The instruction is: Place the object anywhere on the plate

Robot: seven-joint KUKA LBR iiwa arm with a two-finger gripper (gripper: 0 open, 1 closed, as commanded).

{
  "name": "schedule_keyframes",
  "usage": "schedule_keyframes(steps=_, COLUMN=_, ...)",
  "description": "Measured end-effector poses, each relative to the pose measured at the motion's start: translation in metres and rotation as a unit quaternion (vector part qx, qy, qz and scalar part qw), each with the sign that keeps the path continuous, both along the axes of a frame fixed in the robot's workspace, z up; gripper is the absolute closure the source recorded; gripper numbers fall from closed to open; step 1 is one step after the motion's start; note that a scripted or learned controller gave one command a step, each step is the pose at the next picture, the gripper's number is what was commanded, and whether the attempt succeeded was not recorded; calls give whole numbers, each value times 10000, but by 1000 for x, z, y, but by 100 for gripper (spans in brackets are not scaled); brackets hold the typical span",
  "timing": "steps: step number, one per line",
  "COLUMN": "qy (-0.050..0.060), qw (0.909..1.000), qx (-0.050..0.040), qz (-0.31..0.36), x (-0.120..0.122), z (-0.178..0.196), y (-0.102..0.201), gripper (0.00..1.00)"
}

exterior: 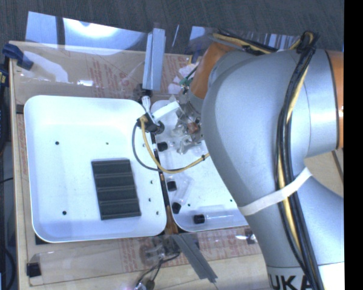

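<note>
At the near edge, at 6 o'clock, a grey metal bracket (pixel 193 257) lies on the surface (pixel 78 77) just below the seam between the two bins. The arm (pixel 272 162) fills the 3 to 5 o'clock side and covers most of the right bin (pixel 221 221). On the near strip of that bin's floor left in sight lie a few small dark pieces (pixel 198 219). Which of them, if any, is the object to be moved, I cannot tell.

Left of them, at about 8 o'clock, the left bin (pixel 48 119) holds a dark ribbed slab (pixel 115 189) lying flat in its near right part. I take this to be the plate, and nothing rests on it.

Farther back, just right of centre toward 1 o'clock, the tool (pixel 184 128) hangs low over the far part of the right bin, with a yellow cable (pixel 148 147) looping beside it across the seam. Whether the tool is spread or pressed together cannot be told, and nothing can be made out in its grip.

My judgement is that the pick-up is in hand and the placing is not yet begun. The next move calls for a sure grip, a clean lift over the bin walls, and travel toward 8 o'clock to the slab.
</note>
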State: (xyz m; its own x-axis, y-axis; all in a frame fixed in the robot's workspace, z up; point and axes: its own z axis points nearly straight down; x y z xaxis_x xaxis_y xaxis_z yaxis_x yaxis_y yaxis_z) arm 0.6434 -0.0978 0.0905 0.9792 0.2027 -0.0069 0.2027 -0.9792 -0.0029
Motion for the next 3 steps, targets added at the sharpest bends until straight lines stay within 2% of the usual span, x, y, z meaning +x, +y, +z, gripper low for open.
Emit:
schedule_keyframes(steps=1, qy=-13, qw=9871, qx=21, qz=1599, x=7, z=0, y=-8, gripper=100)
schedule_keyframes(steps=2, qy=-11, qw=10000, qx=3, qz=12, x=1, z=0, y=-1, gripper=100)
schedule_keyframes(steps=3, qy=-24, qw=10000, qx=-6, qz=24, x=5, z=1, y=-3, gripper=100)
